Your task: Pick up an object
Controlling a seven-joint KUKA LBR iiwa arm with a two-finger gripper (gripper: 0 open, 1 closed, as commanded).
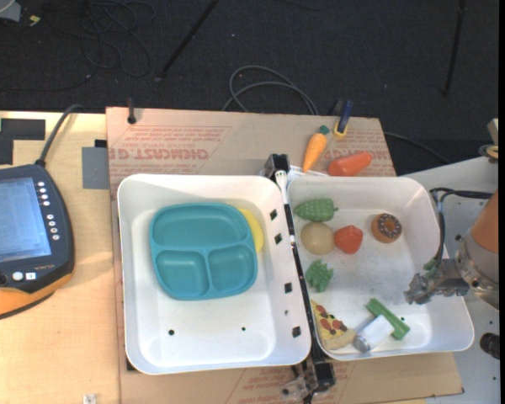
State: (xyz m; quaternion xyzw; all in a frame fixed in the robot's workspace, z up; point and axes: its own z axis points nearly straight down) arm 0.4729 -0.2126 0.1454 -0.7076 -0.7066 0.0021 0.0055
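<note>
Pincer (422, 291) low at right bin's (421, 194) right wall; grip state unreadable. Green-capped bottle (380, 326) lies nearest, just left-below it. Centre over bottle, descend straight.

- Tabletop (34, 335): pale wood surface, with a brown cardboard sheet (194, 146) laid under the 2 bins.
- Left bin (202, 343): shallow, white, holding a teal divided plate (204, 249) with 3 compartments; a yellow item (254, 230) shows just past the plate's right edge.
- Right bin (404, 192): shallow, white, set beside the left bin.
- Black clips (278, 168): along the seam where the 2 bins meet.
- Control pendant (21, 230): dark housing, lit screen, orange underside, at the left edge of the tabletop.
- Black cables (269, 87): looped on the dark floor beyond the cardboard sheet.
</note>
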